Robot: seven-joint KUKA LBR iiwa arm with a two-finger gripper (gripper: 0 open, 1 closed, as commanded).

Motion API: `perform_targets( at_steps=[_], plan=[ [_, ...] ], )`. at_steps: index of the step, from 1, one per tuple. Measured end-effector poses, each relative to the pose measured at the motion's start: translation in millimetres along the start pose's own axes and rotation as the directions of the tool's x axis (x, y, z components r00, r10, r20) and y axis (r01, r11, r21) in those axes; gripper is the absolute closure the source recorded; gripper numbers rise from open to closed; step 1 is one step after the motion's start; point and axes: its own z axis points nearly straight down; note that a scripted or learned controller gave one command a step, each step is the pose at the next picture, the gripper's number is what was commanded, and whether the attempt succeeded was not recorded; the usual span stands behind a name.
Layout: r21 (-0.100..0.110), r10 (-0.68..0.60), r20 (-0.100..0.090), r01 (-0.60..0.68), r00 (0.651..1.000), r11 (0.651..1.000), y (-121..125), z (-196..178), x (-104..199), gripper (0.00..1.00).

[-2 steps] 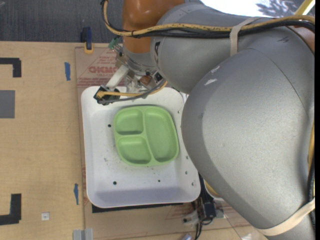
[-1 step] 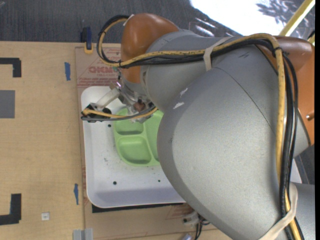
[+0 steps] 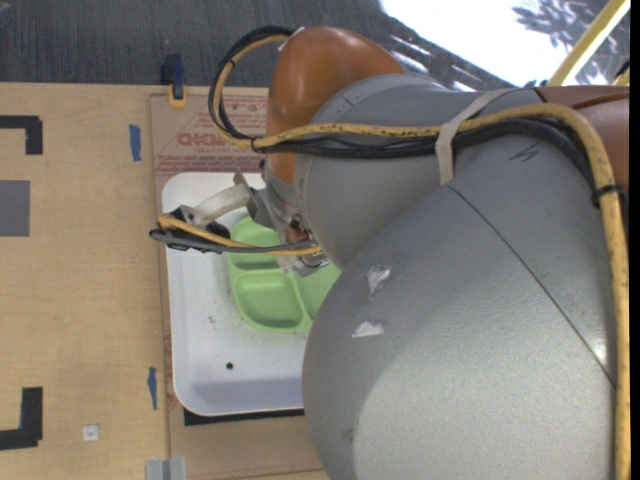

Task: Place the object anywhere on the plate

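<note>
A light green plate with dividers [image 3: 268, 303] lies in a white bin [image 3: 195, 338], toward the bin's right side. My gripper [image 3: 283, 230] hangs low over the plate's far end, its tip lost among cables and the wrist. The big grey arm [image 3: 460, 298] covers the plate's right part and everything to the right of it.
A small dark speck [image 3: 229, 366] sits on the bin floor in front of the plate. The bin rests on a cardboard sheet with red print [image 3: 200, 133] on the wooden bench [image 3: 80, 268]. Black tape marks [image 3: 22, 134] and blue tape bits [image 3: 135, 141] lie on the bench to the left.
</note>
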Motion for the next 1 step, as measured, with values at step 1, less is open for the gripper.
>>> perform_targets(
  at_steps=[1],
  plan=[
    [0.002, -0.096, 0.0, 0.096, 0.995, 0.995, 4.1, 132.7, -11.5, 1.0]
  ],
)
